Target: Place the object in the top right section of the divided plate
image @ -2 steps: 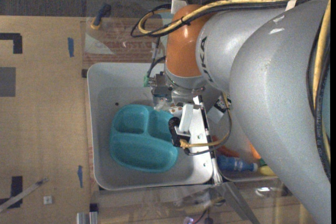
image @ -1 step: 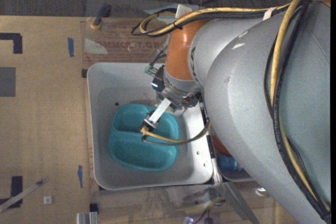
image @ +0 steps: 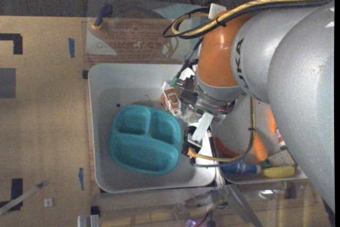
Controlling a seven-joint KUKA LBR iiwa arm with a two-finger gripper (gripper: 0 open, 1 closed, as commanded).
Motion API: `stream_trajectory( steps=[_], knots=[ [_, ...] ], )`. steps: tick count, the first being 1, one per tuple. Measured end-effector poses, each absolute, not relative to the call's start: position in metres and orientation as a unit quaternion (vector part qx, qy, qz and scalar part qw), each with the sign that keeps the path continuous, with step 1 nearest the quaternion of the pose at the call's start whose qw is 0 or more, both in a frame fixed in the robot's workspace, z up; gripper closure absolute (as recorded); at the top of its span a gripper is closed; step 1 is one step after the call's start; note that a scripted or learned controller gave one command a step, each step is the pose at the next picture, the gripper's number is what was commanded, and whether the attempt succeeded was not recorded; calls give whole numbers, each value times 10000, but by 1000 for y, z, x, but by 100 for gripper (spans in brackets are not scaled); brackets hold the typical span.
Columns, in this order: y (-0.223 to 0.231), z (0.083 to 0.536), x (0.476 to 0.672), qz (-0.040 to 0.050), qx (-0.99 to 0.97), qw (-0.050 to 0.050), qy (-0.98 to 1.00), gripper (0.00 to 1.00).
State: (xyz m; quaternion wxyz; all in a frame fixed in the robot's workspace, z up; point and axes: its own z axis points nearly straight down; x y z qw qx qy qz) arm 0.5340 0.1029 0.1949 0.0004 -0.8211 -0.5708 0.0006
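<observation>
Camera view, starting at the near edge of the tabletop: the right bin (image: pixel 276 167) holds a jumble of small things under the arm, among them a blue-handled tool (image: pixel 241 169), a yellow piece (image: pixel 279 171) and an orange one (image: pixel 259 149). Just beside it, the left bin (image: pixel 101 114) carries the teal divided plate (image: pixel 144 138), which lies flat toward the bin's near side with its three sections bare. Further in, at the plate's right rim, the jaws (image: pixel 186 106) hang below the orange band of the arm (image: pixel 249 56). A small orange-and-white object (image: pixel 171 99) sits right against them, above the bin floor just off the plate's far right corner. Whether that object is truly pinched between the fingers I cannot tell, and how wide they stand is hidden by the wrist hardware (cables and a white bracket crowd the spot). At the far edge lie a clear sheet and a blue-handled item (image: pixel 101 14), well apart from the work.

My judgement is that the object is close to the target section but not yet over it. The main risk is a weak or one-sided hold: if the object is only resting against a finger, any sideways move could drop it onto the bin floor beside the plate. A release too near the rim could also let it tip into the neighbouring section, or nudge the light plate along the bin.
</observation>
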Motion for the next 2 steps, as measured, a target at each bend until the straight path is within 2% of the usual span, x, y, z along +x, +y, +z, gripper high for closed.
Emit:
stream_trajectory(
  steps=[1,2],
  knots=[
    [69,217,579,-3,-7171,-7,-6970,100],
    [117,206,552,9,-6125,12,-7905,100]
  ],
)
